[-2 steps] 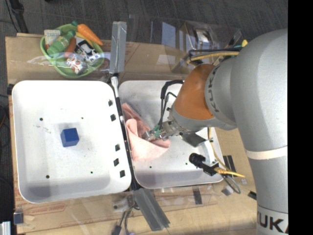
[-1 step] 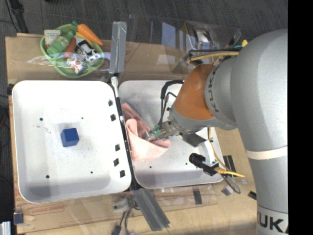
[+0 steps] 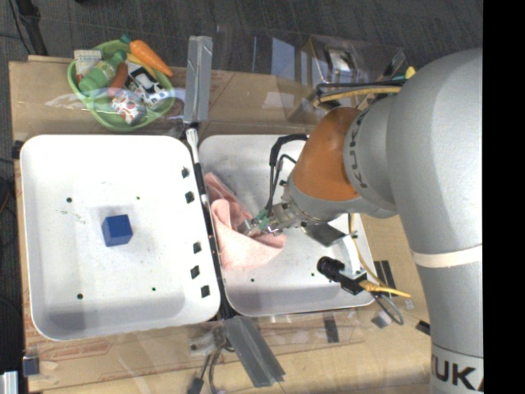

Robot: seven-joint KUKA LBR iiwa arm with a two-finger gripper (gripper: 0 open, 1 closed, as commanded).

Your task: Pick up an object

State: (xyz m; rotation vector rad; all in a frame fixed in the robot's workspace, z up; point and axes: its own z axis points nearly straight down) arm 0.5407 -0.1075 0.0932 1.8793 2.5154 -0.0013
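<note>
The gripper (image 3: 264, 224) is down in the right bin (image 3: 328, 298), its tip pressed into the pink cloth (image 3: 238, 236) heaped against that bin's left wall; I cannot tell how the tip is set. A blue cube (image 3: 117, 229) sits alone in the left bin (image 3: 49, 302), open floor all around. Beyond the bins' far edge stands a green bowl (image 3: 123, 84) of oddments.
</note>
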